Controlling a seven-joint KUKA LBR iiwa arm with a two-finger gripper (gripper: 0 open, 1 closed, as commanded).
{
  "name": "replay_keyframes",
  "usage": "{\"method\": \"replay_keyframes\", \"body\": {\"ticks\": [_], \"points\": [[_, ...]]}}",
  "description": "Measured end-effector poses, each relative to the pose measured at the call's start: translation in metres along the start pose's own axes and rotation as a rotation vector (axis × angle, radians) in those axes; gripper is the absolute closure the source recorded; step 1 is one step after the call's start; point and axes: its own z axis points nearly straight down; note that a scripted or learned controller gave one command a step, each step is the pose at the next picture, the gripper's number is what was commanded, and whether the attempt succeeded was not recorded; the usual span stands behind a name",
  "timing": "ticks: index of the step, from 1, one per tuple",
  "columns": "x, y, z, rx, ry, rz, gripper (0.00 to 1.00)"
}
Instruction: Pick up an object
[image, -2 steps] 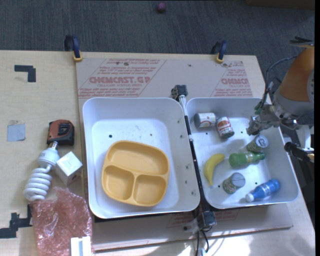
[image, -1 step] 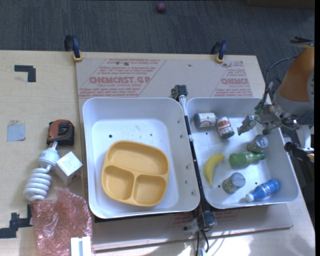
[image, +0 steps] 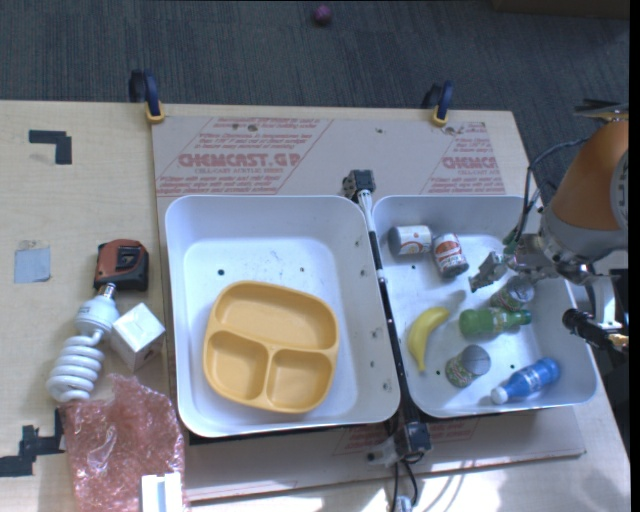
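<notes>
Claw (image: 500, 272) hangs low in the right bin (image: 480, 400), just above the green bottle (image: 492, 321). It is too blurry to tell if it holds anything. Beside the green bottle lie a banana (image: 425, 335), a can (image: 466, 366) and a blue bottle (image: 526, 381). A yellow tray (image: 270, 346) sits in the left bin (image: 190, 300).

A pale wooden bench (image: 70, 215) stands on dark grey carpet (image: 250, 45), sunlight striking its lower edge.
</notes>
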Motion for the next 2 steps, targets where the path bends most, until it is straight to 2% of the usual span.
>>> {"method": "replay_keyframes", "body": {"ticks": [1, 2], "points": [[-0.0011, 0.0006, -0.0104, -0.003, -0.002, 0.002, 1.0], [-0.0011, 0.0007, -0.0104, -0.003, -0.002, 0.002, 0.0]]}}
